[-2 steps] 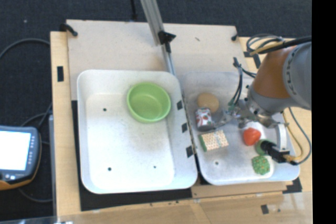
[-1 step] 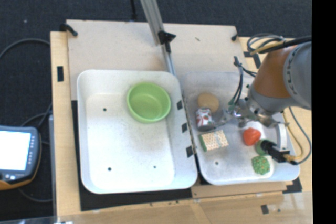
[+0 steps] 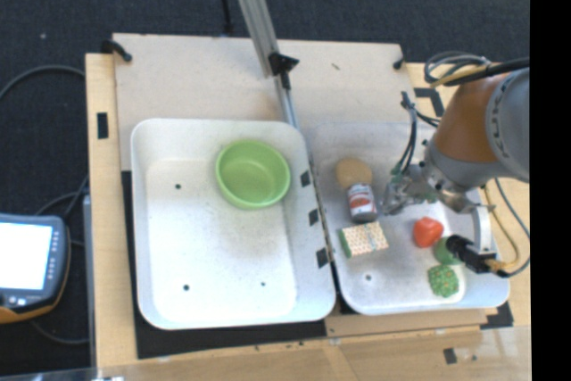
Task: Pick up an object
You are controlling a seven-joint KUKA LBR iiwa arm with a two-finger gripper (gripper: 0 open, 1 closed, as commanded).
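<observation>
While a handheld control tablet (image 3: 28, 268) with a lit screen rests at the far left edge of the scene, beside the wooden bench (image 3: 103, 192), the left-hand white bin (image 3: 161, 281) holds a single item, a lime-green bowl (image 3: 253, 174) sitting upright near its upper right corner. A slanted aluminium rail (image 3: 254, 9) runs down from the top of the frame and ends between the two bins. In the right-hand white bin (image 3: 384, 285), a brown, rounded object (image 3: 353, 170) lies just above a small can (image 3: 360, 202) with a red label, the two nearly touching; just below the can sits a flat, pale, speckled block (image 3: 365, 238) with green edging. Farther right, a red-orange object (image 3: 427, 231) lies near the middle of the bin, and a green, knobbly object (image 3: 443, 280) rests close to the bin's lower right corner, with a second small green piece (image 3: 442, 252) between them. The grey arm with its orange band (image 3: 464, 125) reaches in from the right, trailing cables, and its gripper (image 3: 397, 196) hangs low over the right bin, just to the right of the can and up-left of the red-orange object. Nothing can be seen between its fingers, and whether they are spread or pressed together cannot be told from this angle.
</observation>
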